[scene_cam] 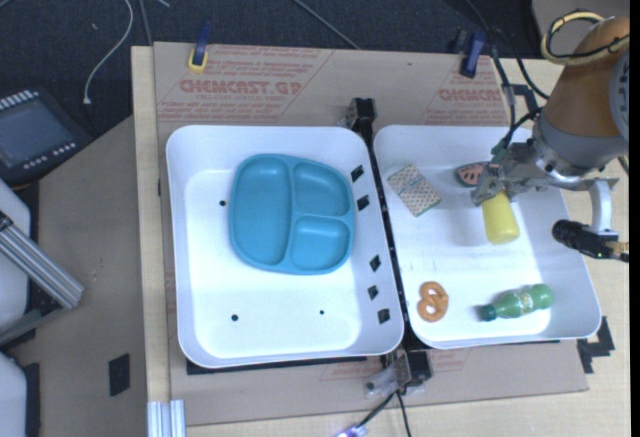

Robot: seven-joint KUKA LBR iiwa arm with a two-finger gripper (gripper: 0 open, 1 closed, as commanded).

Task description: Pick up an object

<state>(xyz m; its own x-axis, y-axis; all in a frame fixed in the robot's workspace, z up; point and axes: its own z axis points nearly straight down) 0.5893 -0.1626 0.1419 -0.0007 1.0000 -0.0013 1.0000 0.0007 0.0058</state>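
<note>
Two bins (200, 225), one plate (292, 214), five small objects (500, 221).

Worktop (300, 90) with two white bins side by side

The worktop is a tan board printed with red lettering along its far edge, where two blue clamps (200, 53) grip it. The left bin (190, 255) and the right bin (575, 300) sit directly on it, touching along their inner walls, with black fittings (361, 112) at the seam between them.
</note>
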